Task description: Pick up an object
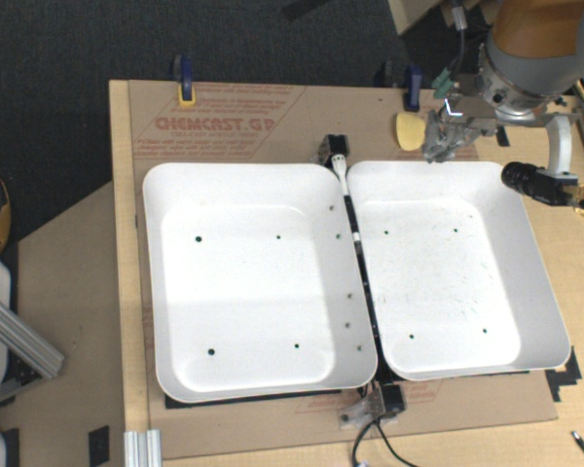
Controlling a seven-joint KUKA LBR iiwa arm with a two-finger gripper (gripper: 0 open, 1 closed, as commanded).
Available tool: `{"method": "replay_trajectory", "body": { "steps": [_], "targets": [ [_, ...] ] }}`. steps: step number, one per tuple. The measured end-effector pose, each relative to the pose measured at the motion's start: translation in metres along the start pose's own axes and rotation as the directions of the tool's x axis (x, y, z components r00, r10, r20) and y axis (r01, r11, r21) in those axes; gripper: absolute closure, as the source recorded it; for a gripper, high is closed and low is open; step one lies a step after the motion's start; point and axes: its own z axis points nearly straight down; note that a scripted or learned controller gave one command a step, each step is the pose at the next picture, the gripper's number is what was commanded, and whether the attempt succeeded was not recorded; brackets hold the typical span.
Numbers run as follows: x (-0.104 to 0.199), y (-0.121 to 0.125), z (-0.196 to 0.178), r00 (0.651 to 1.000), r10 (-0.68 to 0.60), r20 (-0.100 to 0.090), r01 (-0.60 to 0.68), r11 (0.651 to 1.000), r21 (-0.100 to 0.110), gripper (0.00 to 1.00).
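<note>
Arm's gripper hovers beside yellow object on tabletop, beyond right bin. Jaws' state: can't tell. Risk: descent w/ offset nudges object away, closing on nothing

Two bins side by side on board on table: left bin, right bin, rims touching at centre. Small object on board behind right bin's far rim. Tool just right of object, above that rim.

Arm at upper right, wrist down, gripper low.
</note>
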Motion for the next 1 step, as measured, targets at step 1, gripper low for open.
{"method": "replay_trajectory", "body": {
  "steps": [1],
  "targets": [
    [-0.0022, -0.0212, -0.0160, 1.000, 0.002, 0.000, -0.002, 1.000, -0.001, 1.00]
  ]
}}
